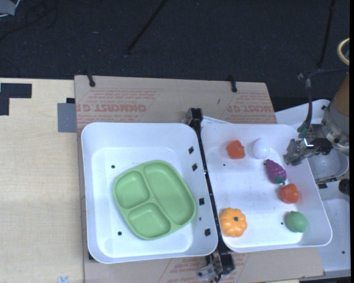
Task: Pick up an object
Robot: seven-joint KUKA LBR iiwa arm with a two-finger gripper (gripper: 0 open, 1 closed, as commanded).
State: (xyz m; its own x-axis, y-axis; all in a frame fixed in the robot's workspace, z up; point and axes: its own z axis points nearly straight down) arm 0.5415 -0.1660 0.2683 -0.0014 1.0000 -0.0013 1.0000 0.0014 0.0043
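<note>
White bins sit side by side on the worktop point(29, 175). The left bin point(100, 140) holds a green divided plate point(153, 200). In the right bin point(248, 184), a purple toy point(275, 171) lies at 3 o'clock of centre, a white ball point(261, 148) at 1 o'clock, an orange pumpkin point(233, 222) at 7 o'clock. The gripper point(301, 149) hovers at the 3 o'clock rim; I cannot tell its state.

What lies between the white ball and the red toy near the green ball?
In the camera view, the purple toy lies between the white ball and the red toy.
</note>
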